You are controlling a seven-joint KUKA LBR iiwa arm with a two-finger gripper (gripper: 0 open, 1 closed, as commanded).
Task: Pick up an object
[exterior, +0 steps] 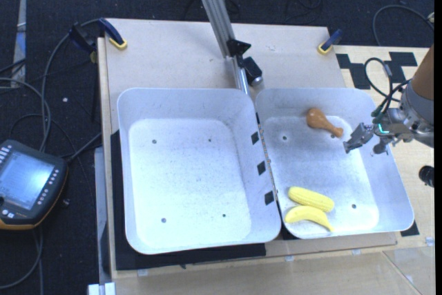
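In the right bin (387, 179) a brown drumstick-shaped toy (323, 121) lies near the far wall. A yellow corn cob (311, 198) and a yellow banana (308, 217) lie side by side near the front left corner. My gripper (369, 142) hangs over the right side of this bin, just right of the drumstick and a little nearer the camera. Its two dark fingers (356, 139) stand apart with nothing between them, so it is open. The arm comes in from the right edge.
The left bin (131, 148) sits beside the right one, with a shared ridge marked by black tags (262, 166). A slanted metal pole (214, 3) rises behind the bins. A teach pendant (24, 183) lies on the floor at left.
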